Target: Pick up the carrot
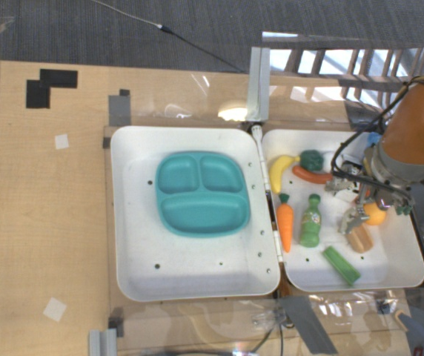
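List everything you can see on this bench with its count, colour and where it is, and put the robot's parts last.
bins: two, white, side by side on the bench
divided plate: one, teal, middle of the left bin
banana: one, yellow, right bin, upper left
carrot: one, orange, right bin, along the left wall
bottle: one, green, right of the carrot
chili pepper: one, red, above the bottle
broccoli-like item: one, dark green, right bin, top
cucumber-like stick: one, green, right bin, bottom
arm: one, orange band, over the right bin
gripper: one, metallic, right of the bottle
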`<action>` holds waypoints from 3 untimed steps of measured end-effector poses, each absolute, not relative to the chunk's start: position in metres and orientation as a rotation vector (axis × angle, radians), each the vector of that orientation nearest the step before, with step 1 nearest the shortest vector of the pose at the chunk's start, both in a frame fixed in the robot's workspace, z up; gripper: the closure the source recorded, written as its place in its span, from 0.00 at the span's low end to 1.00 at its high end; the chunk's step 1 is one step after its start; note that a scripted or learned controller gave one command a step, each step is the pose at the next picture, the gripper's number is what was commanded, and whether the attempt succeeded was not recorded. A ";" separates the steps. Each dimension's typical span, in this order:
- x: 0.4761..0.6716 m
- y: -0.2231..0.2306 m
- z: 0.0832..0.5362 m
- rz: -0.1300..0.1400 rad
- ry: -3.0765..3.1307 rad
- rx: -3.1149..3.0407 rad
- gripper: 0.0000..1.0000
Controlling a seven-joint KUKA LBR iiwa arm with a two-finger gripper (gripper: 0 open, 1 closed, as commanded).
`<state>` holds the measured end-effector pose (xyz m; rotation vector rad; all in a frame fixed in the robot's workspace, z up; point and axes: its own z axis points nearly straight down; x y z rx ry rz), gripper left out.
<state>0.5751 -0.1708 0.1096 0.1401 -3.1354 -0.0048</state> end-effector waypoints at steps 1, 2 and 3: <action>0.609 -0.205 0.090 0.001 -3.062 0.734 0.00; 0.630 -0.116 0.089 -0.004 -3.090 0.607 0.00; 0.550 -0.063 0.192 0.004 -3.114 0.545 0.00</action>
